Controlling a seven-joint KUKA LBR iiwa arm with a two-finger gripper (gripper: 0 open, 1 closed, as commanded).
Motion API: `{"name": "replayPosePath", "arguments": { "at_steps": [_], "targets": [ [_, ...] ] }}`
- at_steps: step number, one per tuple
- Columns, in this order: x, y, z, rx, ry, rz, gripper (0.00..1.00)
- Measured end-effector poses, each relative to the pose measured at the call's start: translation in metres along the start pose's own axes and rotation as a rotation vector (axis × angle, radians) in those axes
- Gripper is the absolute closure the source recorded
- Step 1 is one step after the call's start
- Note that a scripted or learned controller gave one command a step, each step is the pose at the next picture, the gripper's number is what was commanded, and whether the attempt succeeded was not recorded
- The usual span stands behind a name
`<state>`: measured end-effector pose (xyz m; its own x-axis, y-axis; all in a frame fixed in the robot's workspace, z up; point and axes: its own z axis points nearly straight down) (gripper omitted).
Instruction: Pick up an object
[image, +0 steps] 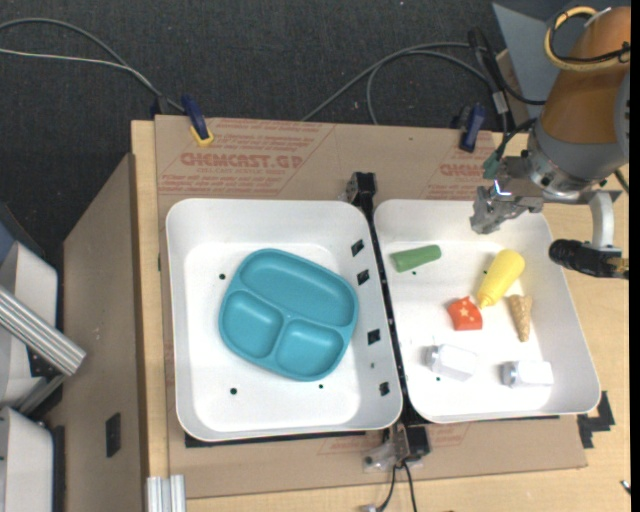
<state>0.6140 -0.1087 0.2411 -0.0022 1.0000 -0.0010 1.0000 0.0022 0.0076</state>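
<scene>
Gripper (493, 213) of the grey and orange arm (583, 100) hangs over the far edge of the right bin (570, 395), near its back wall. Its fingers are small and dark from this angle, so I cannot tell if they are apart or together; nothing shows between them.

Below it, in the right bin, several objects lie apart from each other: a green piece (415, 258) near the divider, a yellow bottle-shaped toy (501, 276), an orange-red block (465, 314) just beside the yellow one, and a tan cone (521, 316) to the right of both. Closer to the front lie two whitish small items (450, 361) (528, 374).

In the left bin (190, 400) rests a teal divided plate (288, 313), slightly turned.
</scene>
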Motion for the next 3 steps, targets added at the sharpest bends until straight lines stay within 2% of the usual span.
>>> {"name": "replayPosePath", "arguments": {
  "at_steps": [1, 2, 3],
  "targets": [
    [0.051, 0.009, -0.008, 0.005, 0.003, -0.004, 1.00],
    [0.105, 0.004, -0.005, 0.010, 0.004, -0.005, 1.00],
    [0.165, 0.007, -0.008, 0.006, 0.004, -0.005, 1.00]
  ]
}}
